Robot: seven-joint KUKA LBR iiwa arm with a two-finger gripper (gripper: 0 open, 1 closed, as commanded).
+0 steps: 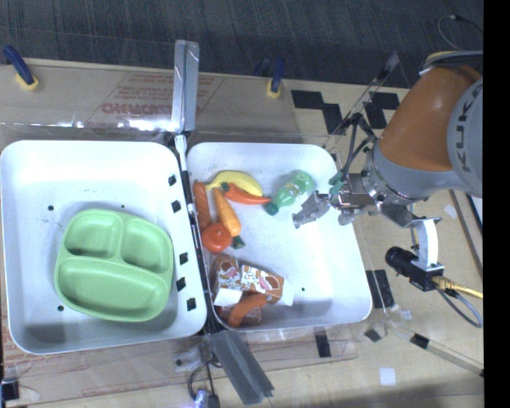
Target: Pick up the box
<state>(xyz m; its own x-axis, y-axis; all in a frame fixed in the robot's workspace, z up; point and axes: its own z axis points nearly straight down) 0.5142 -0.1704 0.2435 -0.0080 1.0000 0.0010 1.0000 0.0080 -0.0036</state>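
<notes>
Dark carpet surrounds a wooden bench point(93, 100) that bears two shallow white bins side by side; the box point(249, 283) lies in the right bin point(340, 291), near that bin's front wall and close to the divider between the bins. It is brown with white and orange print, lying flat and slightly askew, and one end rests on an orange, carrot-like piece point(242, 310) that pokes out beneath it.

From the gripper point(310, 211), the box sits well off toward the front of the bench and across to the divider side; nothing is between the fingers, and they look parted, though their tips blur against the white floor. Just beside the gripper, on the divider side, lies a green bottle point(291, 189); farther along are a banana point(235, 179), a carrot point(228, 215), a second orange vegetable point(243, 197) and a tomato point(217, 237), the last being nearest the box.

The risks, as I judge them: the box is flat and low, so the fingers may slide over its top instead of catching its edges; the piece under it could let it tip or skid when pressed; the bin wall and divider crowd it on two sides, leaving little room for a finger; a descent that lands short could close on the tomato instead.

Across the divider, far from the gripper, the left bin point(34, 313) holds a green divided tray point(115, 266).
</notes>
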